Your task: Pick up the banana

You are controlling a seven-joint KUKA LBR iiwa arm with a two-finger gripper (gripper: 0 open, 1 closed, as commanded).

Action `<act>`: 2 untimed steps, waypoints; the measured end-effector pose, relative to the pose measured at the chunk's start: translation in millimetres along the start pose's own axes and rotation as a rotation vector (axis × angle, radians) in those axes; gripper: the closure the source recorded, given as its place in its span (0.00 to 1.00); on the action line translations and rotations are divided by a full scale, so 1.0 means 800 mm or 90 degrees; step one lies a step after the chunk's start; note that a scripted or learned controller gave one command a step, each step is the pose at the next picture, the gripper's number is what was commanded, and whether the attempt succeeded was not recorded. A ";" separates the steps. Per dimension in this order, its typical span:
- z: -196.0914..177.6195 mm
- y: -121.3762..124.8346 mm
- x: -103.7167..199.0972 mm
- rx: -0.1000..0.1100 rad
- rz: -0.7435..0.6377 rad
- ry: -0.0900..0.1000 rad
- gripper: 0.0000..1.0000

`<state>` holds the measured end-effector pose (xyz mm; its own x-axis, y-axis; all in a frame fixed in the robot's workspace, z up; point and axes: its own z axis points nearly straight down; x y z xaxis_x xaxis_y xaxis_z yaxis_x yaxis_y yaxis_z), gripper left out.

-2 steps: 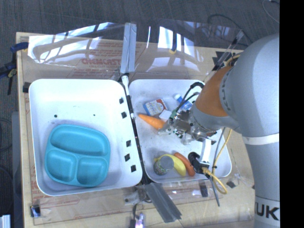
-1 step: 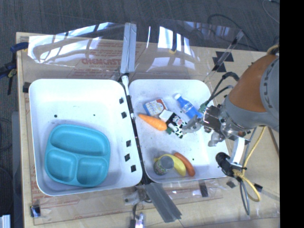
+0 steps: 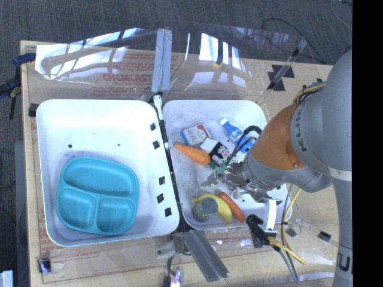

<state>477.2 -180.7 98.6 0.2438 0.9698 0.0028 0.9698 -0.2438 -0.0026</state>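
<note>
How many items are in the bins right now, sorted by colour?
Yellow: 1, banana
Orange: 1, carrot
Red: 1, chilli-like piece
Teal: 1, divided tray
Grey: 1, can
White-blue: 2, carton, bottle
Total: 7 that I can make out.

Two white bins (image 3: pixel 102 115) hold one blue tray (image 3: pixel 97 194), one banana (image 3: pixel 220 206), two carrots (image 3: pixel 192 153), one can (image 3: pixel 207 208), and one small carton (image 3: pixel 194 134).

Banana (image 3: pixel 220 206): yellow.
Carrot (image 3: pixel 192 153): orange.
Sausage-shaped piece (image 3: pixel 232 207): red-orange.
Divided tray (image 3: pixel 97 194): turquoise.
Bins (image 3: pixel 48 115): white.
Arm band (image 3: pixel 276 143): orange, grey casing above.
Carton (image 3: pixel 194 134): blue and white.
Bench (image 3: pixel 311 208): pale wood.
</note>
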 end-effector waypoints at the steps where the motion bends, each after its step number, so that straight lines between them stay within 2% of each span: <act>1: 0.008 -0.008 0.033 0.000 -0.167 0.000 0.00; 2: 0.009 0.067 0.035 0.000 0.022 -0.001 0.00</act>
<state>535.6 -166.5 91.2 0.2775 0.9607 0.0006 0.9607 -0.2775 -0.0033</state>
